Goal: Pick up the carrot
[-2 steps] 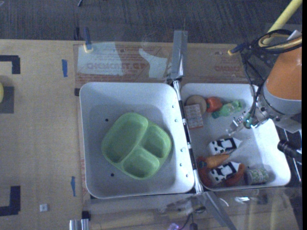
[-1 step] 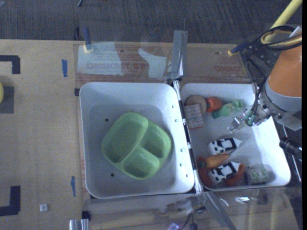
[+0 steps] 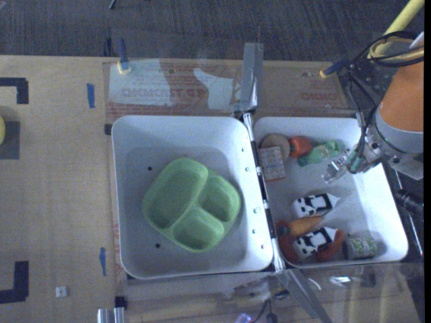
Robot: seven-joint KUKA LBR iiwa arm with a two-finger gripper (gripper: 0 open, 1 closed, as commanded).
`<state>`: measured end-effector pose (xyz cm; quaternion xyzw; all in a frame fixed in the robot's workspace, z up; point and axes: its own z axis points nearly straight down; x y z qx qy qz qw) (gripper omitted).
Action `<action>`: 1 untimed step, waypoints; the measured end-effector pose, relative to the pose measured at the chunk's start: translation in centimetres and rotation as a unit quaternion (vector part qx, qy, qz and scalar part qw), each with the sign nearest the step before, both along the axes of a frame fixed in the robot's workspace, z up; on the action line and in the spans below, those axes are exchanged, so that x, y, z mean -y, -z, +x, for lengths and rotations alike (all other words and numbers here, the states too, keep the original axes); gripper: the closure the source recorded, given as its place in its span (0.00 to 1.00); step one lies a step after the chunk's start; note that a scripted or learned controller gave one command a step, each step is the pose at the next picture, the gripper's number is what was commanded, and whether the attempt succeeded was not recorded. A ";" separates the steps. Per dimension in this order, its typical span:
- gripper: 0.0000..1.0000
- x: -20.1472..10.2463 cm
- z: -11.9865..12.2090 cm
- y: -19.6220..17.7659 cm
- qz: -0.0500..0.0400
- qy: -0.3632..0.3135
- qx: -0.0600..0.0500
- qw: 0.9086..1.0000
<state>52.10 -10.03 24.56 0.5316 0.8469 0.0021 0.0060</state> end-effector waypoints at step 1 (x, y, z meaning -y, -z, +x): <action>1.00 -3.7 0.8 6.1 0.001 -0.022 -0.006 1.000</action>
